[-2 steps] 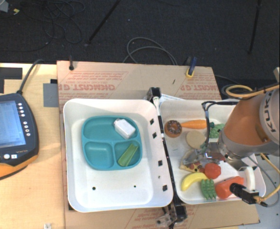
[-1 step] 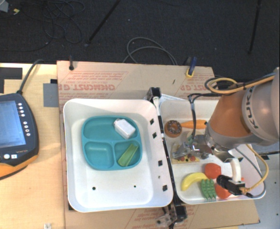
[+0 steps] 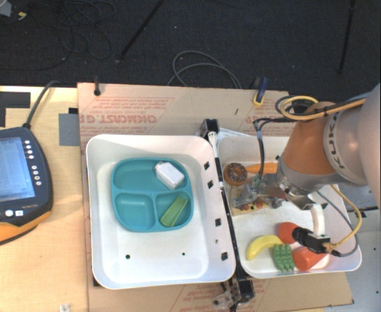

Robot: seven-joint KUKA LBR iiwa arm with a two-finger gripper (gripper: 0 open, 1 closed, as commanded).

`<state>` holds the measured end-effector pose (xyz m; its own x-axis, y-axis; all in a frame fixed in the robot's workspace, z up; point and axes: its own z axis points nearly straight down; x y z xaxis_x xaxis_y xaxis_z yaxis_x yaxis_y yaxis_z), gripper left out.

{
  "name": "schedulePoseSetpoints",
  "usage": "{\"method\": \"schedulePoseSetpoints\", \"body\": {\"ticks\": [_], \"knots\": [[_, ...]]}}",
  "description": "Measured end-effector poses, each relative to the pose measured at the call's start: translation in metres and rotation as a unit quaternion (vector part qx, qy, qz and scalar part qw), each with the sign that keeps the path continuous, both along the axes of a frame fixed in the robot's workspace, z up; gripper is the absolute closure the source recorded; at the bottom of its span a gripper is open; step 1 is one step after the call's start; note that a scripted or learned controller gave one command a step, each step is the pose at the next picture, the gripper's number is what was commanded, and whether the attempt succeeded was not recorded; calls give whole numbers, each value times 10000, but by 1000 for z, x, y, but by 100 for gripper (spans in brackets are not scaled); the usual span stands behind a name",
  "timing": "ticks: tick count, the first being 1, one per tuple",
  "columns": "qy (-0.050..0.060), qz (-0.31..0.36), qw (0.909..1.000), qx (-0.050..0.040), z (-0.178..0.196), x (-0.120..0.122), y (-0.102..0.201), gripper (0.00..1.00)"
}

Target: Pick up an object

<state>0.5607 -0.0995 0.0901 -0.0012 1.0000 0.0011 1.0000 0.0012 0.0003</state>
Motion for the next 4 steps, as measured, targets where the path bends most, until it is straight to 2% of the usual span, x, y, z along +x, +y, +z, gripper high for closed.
{"method": "schedulePoseSetpoints", "body": {"ticks": [1, 2, 3, 4], "knots": [[-11, -28, 10000, 9, 12, 1, -1, 100], [-65, 3, 10000, -34, 106, 74, -44, 100], [11, 7, 10000, -8, 99, 70, -42, 0], [37, -5, 10000, -3, -9, 82, -54, 0]]}}
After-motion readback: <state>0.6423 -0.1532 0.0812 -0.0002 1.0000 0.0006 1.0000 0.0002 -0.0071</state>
